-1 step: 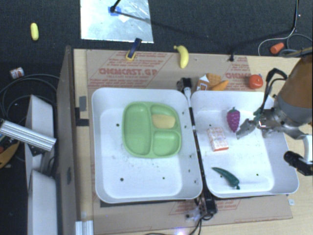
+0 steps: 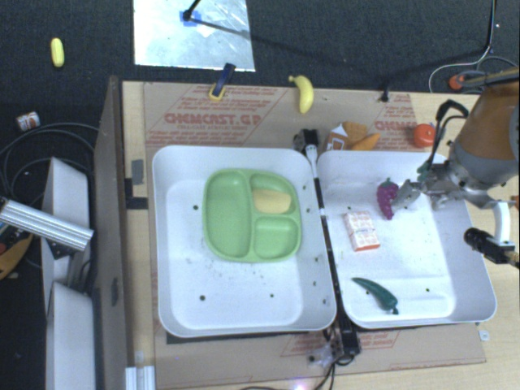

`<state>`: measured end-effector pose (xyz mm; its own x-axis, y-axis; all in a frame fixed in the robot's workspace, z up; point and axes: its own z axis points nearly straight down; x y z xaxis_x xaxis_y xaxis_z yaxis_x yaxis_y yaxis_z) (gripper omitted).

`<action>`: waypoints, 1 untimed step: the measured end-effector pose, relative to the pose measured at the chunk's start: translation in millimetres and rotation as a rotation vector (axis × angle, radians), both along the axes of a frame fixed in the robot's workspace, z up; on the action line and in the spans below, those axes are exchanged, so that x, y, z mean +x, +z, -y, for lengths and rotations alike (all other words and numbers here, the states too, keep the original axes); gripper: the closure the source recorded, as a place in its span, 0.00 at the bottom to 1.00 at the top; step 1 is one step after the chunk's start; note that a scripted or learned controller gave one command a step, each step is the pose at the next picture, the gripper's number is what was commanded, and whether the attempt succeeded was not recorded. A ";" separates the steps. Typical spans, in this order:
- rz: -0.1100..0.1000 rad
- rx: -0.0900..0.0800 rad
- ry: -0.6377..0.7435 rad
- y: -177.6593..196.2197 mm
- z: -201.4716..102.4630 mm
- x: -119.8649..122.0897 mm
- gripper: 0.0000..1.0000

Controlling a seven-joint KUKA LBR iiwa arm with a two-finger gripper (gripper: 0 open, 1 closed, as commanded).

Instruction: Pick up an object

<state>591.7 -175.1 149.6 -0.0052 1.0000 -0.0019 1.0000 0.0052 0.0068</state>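
Camera view, looking down at a slant: the arm [image 2: 487,136] is cut off by the right edge, so just the orange band, grey wrist and the hand [image 2: 409,192] show. The hand sits low over the right bin [image 2: 455,299], fingers pointing left at the purple grape bunch [image 2: 387,198]; its tips are just beside or touching the grapes, too small and blurred to say which. Cannot tell if the hand is spread or pressed together, and nothing is clearly seen between the fingers. A black part [image 2: 487,245] sticks out near the bin's right rim, half cut off, unclear what it is.

Other things in the right bin: a small red-and-white box [image 2: 361,231] near the middle, just below-left of the grapes and apart from them; a dark green pepper-like piece [image 2: 376,293] near the front edge, well apart from the hand.

The left bin [image 2: 183,299] holds a green divided plate [image 2: 250,215] with a yellow item [image 2: 272,199] in its upper right compartment, exact shape hard to make out.

On the surface [image 2: 203,116] behind the bins: a banana [image 2: 304,93], an orange piece [image 2: 363,141] partly hidden by the bin rim, an orange ball [image 2: 423,135], and a blue-and-yellow tool [image 2: 220,82]. On the dark floor, a small yellow thing [image 2: 57,52] at top left and a shiny sheet [image 2: 193,23].
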 end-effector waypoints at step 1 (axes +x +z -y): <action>0.001 0.000 0.002 -65.9 3.0 46.3 0.00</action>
<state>638.0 -178.1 83.7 -0.0073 1.0000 -0.0021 0.9999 0.0073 0.0075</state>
